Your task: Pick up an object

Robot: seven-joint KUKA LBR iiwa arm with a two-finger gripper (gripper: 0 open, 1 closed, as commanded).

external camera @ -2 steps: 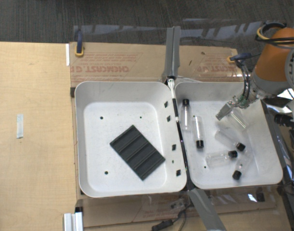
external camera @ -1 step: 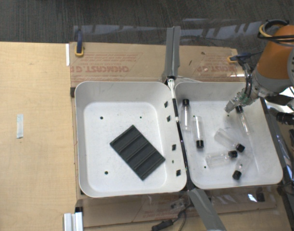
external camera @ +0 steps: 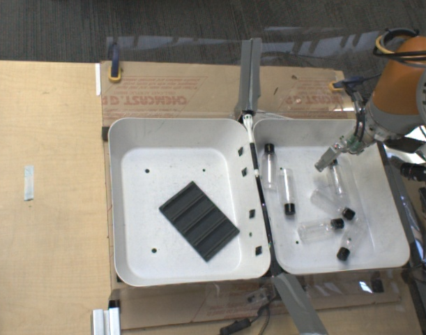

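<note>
Several clear vials with black caps lie in the right bin (external camera: 387, 250). One vial (external camera: 269, 165) lies near the bin's left wall and a second vial (external camera: 287, 190) is just right of it. More vials (external camera: 316, 229) are clustered toward the front right. A dark ribbed rectangular block (external camera: 199, 220) lies at a slant in the left bin (external camera: 129, 152). My gripper (external camera: 328, 160) hangs over the back right part of the right bin, just above a clear vial (external camera: 335, 182). Nothing shows held in it.
The arm with its orange band (external camera: 399, 82) reaches in from the upper right. A grey divider bar (external camera: 249, 75) runs between the bins at the back. Brown cardboard (external camera: 171, 93) lies behind the bins, and a wooden tabletop (external camera: 45, 187) is to the left.
</note>
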